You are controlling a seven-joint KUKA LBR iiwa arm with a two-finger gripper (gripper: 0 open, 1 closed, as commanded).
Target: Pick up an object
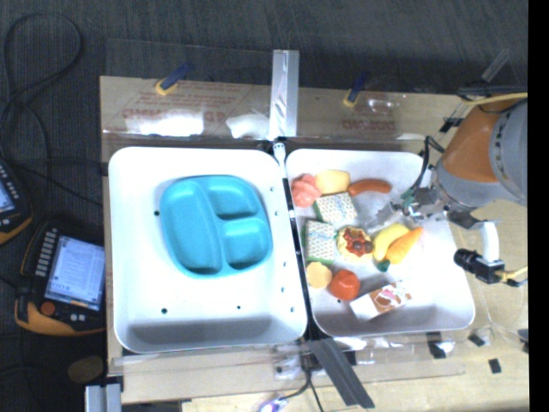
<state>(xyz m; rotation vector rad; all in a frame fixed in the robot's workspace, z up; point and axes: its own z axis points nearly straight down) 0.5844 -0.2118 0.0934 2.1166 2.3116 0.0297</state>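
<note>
Nearest the camera, in the right white bin (446, 312), a small white carton with a red print (383, 299) lies close to the front wall, and a round red toy tomato (346, 283) lies just beside it. Behind these is a tight heap: a green checked packet (322, 239), a small round pizza toy (354, 242), a yellow banana toy (389, 234) touching an orange carrot toy (403, 245). Further back lie a red sausage toy (370, 186), a pale yellow bun (333, 180) and a pink round piece (304, 190).

The gripper (417, 202) stands over the right part of this bin, just behind the banana and carrot. The view is too small and blurred there, so it cannot be told how the gripper is set, and nothing is seen in it.

The carrot seems the likely target. A good pick would come straight down with the fingers across its narrow width — not along it — so that the banana is not pushed.

Free floor is at the right front of the bin; the right wall is near, so lifting straight up looks safest. The left white bin (137, 307) holds a blue divided plastic tray (215, 224).
</note>
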